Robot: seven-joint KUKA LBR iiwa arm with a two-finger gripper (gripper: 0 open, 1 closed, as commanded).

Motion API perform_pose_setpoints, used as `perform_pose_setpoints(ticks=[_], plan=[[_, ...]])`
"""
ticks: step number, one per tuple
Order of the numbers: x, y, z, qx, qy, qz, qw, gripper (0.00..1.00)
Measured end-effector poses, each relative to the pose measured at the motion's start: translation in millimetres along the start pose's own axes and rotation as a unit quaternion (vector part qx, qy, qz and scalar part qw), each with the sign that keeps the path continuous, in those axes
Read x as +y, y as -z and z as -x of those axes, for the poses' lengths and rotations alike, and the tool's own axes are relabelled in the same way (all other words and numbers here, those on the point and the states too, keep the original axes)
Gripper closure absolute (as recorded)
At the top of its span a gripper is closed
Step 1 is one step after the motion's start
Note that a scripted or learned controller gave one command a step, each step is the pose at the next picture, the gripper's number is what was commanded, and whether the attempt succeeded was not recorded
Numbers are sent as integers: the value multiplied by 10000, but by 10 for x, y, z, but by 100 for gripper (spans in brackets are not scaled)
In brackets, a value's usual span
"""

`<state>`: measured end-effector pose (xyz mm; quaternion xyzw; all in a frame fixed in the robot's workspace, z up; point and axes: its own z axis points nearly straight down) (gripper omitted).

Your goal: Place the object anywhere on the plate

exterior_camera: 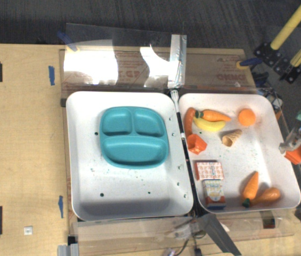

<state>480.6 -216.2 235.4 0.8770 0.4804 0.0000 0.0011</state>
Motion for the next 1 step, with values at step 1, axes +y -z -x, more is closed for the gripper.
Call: perform_pose_setpoints(ticks=[1], plan=[[-25, -37, -33, 3, -912, -12, 9958, 100]])
